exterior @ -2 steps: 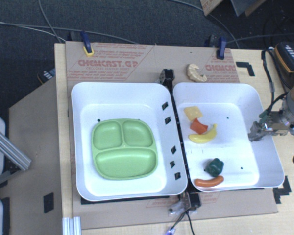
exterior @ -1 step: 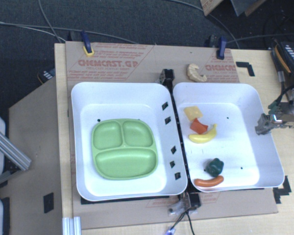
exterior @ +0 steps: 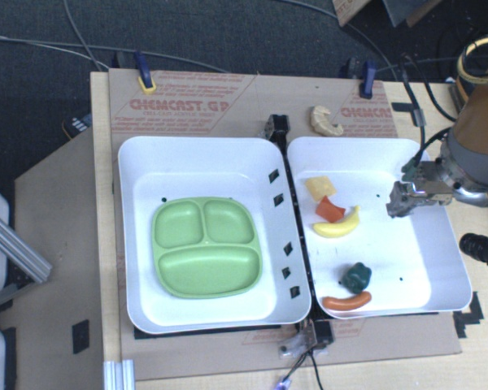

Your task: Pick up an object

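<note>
The right white bin (exterior: 423, 250) holds several toy foods: a yellow cheese-like piece (exterior: 320, 188), a red piece (exterior: 329, 210), a yellow banana (exterior: 337, 227), a dark green item (exterior: 356, 277) and a sausage (exterior: 346, 301) by the front rim. My gripper (exterior: 398, 202) hangs over the right half of that bin, well to the right of the banana, with nothing visible between its fingers. The arm (exterior: 476, 136) comes in from the right edge.
The left white bin (exterior: 138, 218) carries a green sectioned plate (exterior: 206, 246). A pale curved piece (exterior: 326, 121) lies on the cardboard behind the bins. Blue clamps (exterior: 145, 73) hold the board's far edge. Cables run across the back.
</note>
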Controlling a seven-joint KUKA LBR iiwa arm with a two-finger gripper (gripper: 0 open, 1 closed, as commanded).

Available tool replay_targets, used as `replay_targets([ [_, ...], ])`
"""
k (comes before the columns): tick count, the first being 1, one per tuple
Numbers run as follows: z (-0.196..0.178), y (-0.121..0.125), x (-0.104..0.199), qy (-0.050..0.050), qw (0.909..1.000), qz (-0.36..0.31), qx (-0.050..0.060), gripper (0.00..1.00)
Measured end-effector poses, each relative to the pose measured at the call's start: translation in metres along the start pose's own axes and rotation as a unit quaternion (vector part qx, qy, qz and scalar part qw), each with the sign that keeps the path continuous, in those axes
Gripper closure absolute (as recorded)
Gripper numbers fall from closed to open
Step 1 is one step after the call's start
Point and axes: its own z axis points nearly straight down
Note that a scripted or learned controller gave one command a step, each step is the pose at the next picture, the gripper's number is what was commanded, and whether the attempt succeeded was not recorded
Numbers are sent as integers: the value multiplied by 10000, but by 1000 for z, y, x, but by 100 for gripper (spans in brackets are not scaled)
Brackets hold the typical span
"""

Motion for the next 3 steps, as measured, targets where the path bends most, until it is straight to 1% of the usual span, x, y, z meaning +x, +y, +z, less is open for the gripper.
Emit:
replay_targets([
  [1,-6,9,57,1,10000,-5,-9,100],
  [2,-7,30,108,1,10000,0,-7,100],
  [3,5,42,152,-5,10000,9,0,100],
])
